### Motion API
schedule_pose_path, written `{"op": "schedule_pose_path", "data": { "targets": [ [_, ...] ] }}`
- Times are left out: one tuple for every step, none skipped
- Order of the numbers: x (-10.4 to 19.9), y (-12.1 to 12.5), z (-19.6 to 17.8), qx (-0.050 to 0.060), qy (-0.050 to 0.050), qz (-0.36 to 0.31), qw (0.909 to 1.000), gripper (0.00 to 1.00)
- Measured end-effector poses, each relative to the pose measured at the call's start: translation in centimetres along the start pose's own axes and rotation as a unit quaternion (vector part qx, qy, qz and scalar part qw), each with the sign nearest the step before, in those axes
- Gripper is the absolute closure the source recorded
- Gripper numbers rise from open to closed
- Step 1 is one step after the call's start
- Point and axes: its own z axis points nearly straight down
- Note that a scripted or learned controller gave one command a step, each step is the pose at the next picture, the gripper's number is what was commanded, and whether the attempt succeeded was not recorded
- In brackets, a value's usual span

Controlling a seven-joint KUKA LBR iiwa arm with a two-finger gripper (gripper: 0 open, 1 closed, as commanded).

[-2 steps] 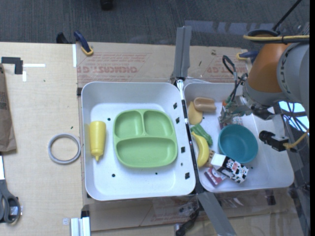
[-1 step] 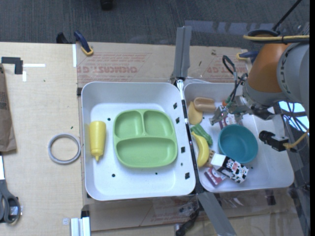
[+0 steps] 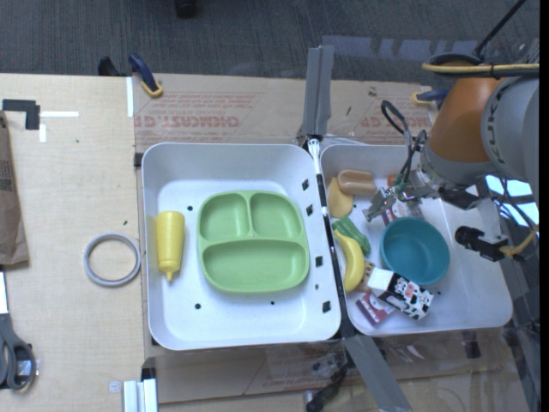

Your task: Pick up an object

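My gripper (image 3: pixel 391 204) hangs over the right bin (image 3: pixel 480 312), just above the upper left rim of a teal bowl (image 3: pixel 415 250). It looks open, with nothing between its fingers. Left of it lie a tan bread-shaped piece (image 3: pixel 355 181) and a yellow block (image 3: pixel 340 201). A banana (image 3: pixel 350 260) and a green leafy item (image 3: pixel 351 231) lie along the bin's left wall. A black-and-white cow-patterned item (image 3: pixel 411 297) rests below the bowl, next to a small white and yellow block (image 3: pixel 378 278).
The left bin (image 3: pixel 163 312) holds a green divided plate (image 3: pixel 253 240) and a yellow bottle (image 3: pixel 169 242). A grey tape ring (image 3: pixel 112 258) lies on the bench to the left. The arm's orange band (image 3: pixel 463 118) stands over the right bin's far edge.
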Motion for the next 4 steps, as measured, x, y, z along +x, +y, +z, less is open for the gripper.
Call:
{"op": "schedule_pose_path", "data": {
  "targets": [
    [7.3,-8.3,-9.4,0.006,0.005,-0.066,0.9978,0.00],
    [3.5,-8.0,0.3,0.002,0.004,-0.045,0.9990,0.00],
    [3.3,-7.8,-0.8,-0.001,0.003,-0.043,0.9991,1.00],
    [10.7,-2.5,-9.3,0.006,0.004,-0.006,1.0000,1.00]
  ]
}}
